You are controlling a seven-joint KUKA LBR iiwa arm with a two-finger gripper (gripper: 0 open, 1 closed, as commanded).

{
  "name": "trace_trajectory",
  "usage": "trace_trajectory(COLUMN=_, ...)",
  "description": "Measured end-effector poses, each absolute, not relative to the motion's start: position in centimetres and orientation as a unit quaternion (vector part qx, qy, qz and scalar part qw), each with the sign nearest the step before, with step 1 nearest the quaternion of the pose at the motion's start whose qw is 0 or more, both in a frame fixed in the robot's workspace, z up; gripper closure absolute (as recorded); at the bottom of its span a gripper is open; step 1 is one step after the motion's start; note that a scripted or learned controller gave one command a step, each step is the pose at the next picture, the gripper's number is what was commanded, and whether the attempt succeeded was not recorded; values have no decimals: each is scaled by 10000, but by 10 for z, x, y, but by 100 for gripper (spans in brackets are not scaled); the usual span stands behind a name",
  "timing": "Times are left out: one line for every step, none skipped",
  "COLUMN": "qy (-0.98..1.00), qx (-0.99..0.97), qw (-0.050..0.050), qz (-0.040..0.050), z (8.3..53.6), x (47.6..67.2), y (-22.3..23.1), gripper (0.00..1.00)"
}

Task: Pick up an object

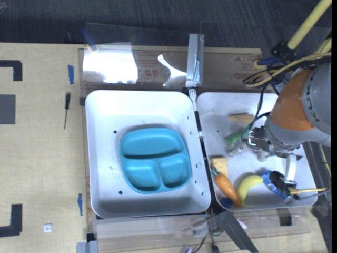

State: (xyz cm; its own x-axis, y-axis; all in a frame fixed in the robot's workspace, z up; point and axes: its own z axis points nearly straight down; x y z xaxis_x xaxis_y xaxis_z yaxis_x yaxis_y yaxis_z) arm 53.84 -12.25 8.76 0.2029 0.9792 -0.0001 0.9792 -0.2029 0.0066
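Observation:
The right bin (210,115) holds several small things. A tan block (240,118) lies near the back, and a green piece (234,137) sits just below it. At the front are a pale yellow wedge (219,165), an orange carrot (226,188), a yellow banana-like piece (248,185) and a blue item (274,180). My gripper (251,140) hangs low over the middle of this bin, right beside the green piece. Its tip is hidden under the wrist, so I cannot see whether it touches the piece.
The left bin (100,115) carries a blue divided plate (155,158). A clear divider wall (194,62) stands behind the seam between the bins. Yellow and black cables (274,62) run at the back right. The wooden bench (37,157) lies to the left.

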Motion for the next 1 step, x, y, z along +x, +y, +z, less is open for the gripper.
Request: trace_trajectory(qy=7034, qx=7108, qw=18, qz=15, z=87, x=637, y=-90, gripper=0)
